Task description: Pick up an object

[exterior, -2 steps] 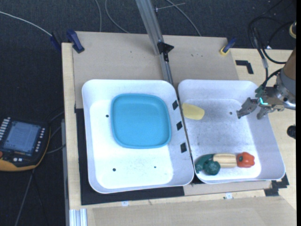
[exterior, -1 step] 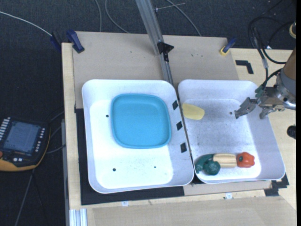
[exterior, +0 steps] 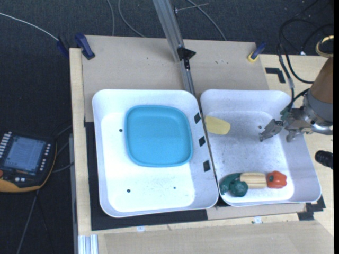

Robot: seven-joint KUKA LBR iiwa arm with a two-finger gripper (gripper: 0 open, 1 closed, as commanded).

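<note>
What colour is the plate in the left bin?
Light blue; the plate shows plainly in the camera view.

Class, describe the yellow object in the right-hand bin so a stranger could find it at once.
Find the right bin of the two white bins. Along its left wall, near the far end, lies the pale yellow object, apart from the green object, wooden piece and red object clustered at the near edge. It alone is yellow and lies by itself.

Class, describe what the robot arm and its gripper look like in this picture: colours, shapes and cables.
The arm is a rounded grey body with an orange band above the wrist. Its gripper is grey metal, ending in two slim fingers. Black cables run beside it.
</note>
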